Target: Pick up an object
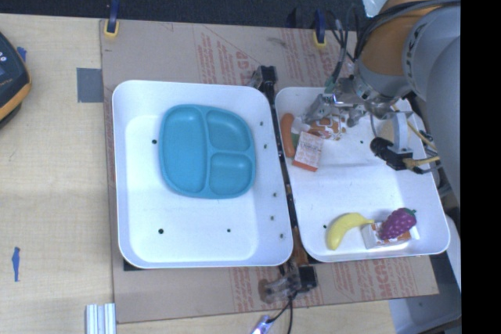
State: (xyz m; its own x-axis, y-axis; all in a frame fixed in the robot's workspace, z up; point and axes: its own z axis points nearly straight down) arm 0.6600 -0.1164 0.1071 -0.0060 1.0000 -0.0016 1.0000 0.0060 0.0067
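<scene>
At the far left edge of the frame, part of a black-and-orange device [9, 82] sits on the wooden bench [51, 192], with a grey square of tape [89, 84] just to its right. A brown cardboard sheet [196, 51], clamped at its upper edge, lies under two shallow white bins set side by side.

The left bin [141, 238] holds a light blue divided plate [207, 151], lying flat in the bin's upper half, its three compartments facing up.

The right bin [360, 176] holds the loose objects. Near its upper left corner an orange, carrot-like piece [287, 134] lies along the wall, and just beside it sits a small red-and-white packet [308, 152]. In the lower right of the bin a yellow banana [345, 229] rests beside a purple bunch of grapes [398, 222], which lies on a small white card or package.

The grey arm with its orange band [399, 35] reaches in from the upper right of the frame, its gripper [335, 112] low over the upper left part of the right bin, just above and right of the packet. Something small and patterned lies at the fingertips, but whether the fingers are closed on it cannot be made out.
</scene>
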